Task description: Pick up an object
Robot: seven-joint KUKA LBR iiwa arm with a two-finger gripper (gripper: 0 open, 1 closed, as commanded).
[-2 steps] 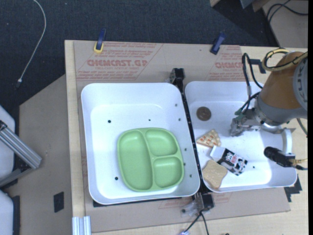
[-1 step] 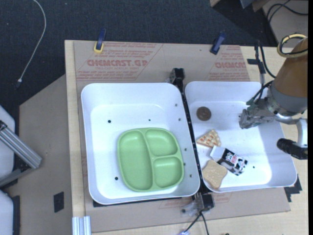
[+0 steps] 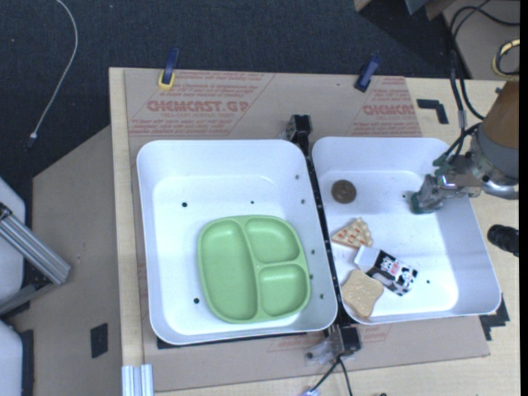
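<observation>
— Brown and round, the small disc [image 3: 344, 191] sat near the back of the right bin [image 3: 470, 246], close to its left wall. Did you see what else lay there?

— You had four loose things in that bin. Just in front of the disc lay a waffle-patterned wedge [image 3: 352, 234]. Nearer the front edge sat a tan slice of toast [image 3: 362, 294], and just beside it, to the right, a black-and-white block [image 3: 391, 272] with red marks.

— And where did you find the end effector [image 3: 426, 200]?

— It was low in the right bin's back right part, well apart from the disc and from the other three pieces. Whether its tips were spread or closed, you could not tell from that angle; nothing showed between them. The grey arm [image 3: 495, 151] came in over the right rim.

— What about the left bin [image 3: 157, 221]?

— You had a green divided plate [image 3: 253, 267] lying flat in its front half, with three compartments. Both bins sat side by side on a cardboard sheet [image 3: 247, 101] over the tabletop, and clamps [image 3: 168, 69] gripped the sheet's far edge.
</observation>
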